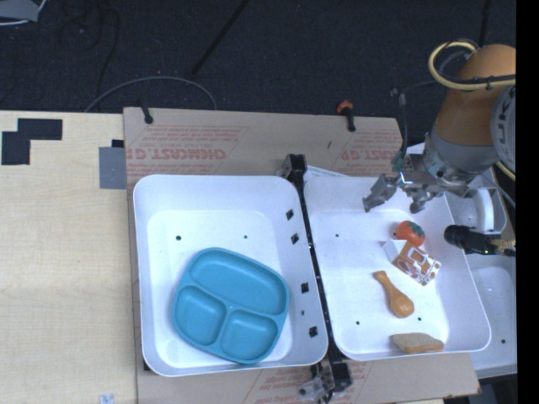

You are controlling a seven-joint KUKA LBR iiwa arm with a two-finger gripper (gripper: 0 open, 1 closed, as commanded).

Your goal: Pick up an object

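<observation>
Blue plastic divided plate [230, 305] sits in the left bin [160, 204], down around 6 o'clock on its floor. Over in the right bin [354, 217] there's a small cluster toward 3 o'clock: an orange-red round thing [410, 231] at the top, a patterned red-and-white packet [416, 264] touching just below it, then a tan wooden spoon [394, 293], and a tan block [416, 342] at 5 o'clock by the rim. Gripper [401, 189] hangs over that bin's 1 o'clock corner, fingers spread apart with nothing between them.
</observation>
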